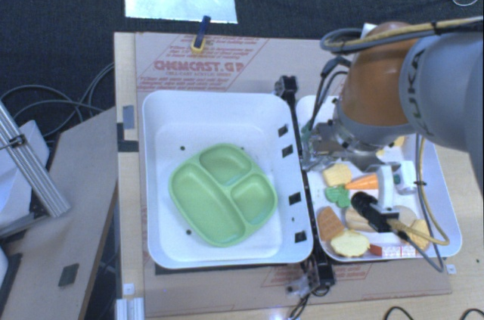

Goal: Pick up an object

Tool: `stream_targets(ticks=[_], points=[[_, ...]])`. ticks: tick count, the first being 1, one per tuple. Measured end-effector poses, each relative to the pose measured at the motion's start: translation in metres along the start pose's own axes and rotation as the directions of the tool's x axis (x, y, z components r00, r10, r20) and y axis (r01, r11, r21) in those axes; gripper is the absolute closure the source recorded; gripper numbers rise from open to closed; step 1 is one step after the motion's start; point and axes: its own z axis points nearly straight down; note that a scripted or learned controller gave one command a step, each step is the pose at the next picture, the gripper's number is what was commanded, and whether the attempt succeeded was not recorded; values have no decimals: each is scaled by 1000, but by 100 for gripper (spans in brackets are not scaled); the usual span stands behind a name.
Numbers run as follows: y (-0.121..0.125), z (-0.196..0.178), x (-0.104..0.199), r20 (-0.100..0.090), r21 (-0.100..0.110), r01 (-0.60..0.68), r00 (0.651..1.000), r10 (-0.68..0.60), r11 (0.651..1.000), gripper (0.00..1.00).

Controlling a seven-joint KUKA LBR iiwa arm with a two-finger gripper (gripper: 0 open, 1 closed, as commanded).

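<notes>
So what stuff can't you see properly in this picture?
- The gripper, camera view: the arm's orange band and grey wrist cover it, so open or shut is unknown.
- The back of the right bin: the arm hides it.
- The toy food in the right bin: small and piled together, so several pieces can't be named.
- The green divided plate in the left bin shows clearly.

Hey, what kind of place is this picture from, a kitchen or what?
Most likely a robotics lab test bench, not a kitchen. A grey and orange robot arm reaches over two white bins; one holds a green divided plate, the other what look like toy food pieces. Loose cables trail over the dark floor.
</notes>
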Motion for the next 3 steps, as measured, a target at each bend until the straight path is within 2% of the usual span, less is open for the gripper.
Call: stream_targets(ticks=[1, 3], points=[[-28, -10, 56, 0, 0, 0, 1000, 0, 1000, 100], [-38, -20, 68, 1, -1, -1, 1000, 1, 1000, 100]])
